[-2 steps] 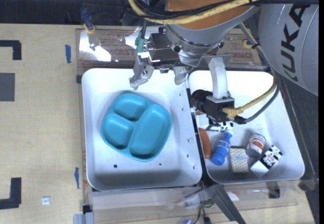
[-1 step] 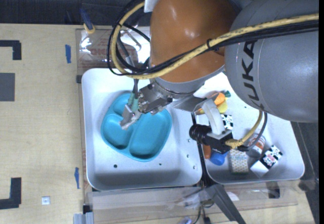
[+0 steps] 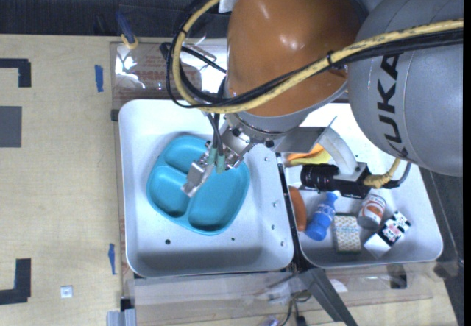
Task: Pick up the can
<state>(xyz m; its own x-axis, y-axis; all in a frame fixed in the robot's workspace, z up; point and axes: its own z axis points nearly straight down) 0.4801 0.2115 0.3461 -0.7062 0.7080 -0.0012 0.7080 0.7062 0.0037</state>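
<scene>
Dangling the jaws low over the blue dish (image 3: 221, 207) in the left bin (image 3: 138, 137), and honestly not being able to tell whether clenched or released from this angle. Hovering over the wrong bin, seemingly. Needing to lift clear of the dish, swing across into the right bin (image 3: 427, 238) and come straight down on the can (image 3: 373, 208), going slow because of the crowding. Working front to back: passing the patterned box (image 3: 346, 233) and the black-and-white cube (image 3: 395, 227) at the front, then reaching the can just behind the cube, with the blue bottle (image 3: 321, 218) near its other side. Looking small, red and white, pale on top, probably tipped rather than upright, so guessing at closing across the round body. Spotting something yellow (image 3: 309, 155) further back, too hidden for naming.
</scene>
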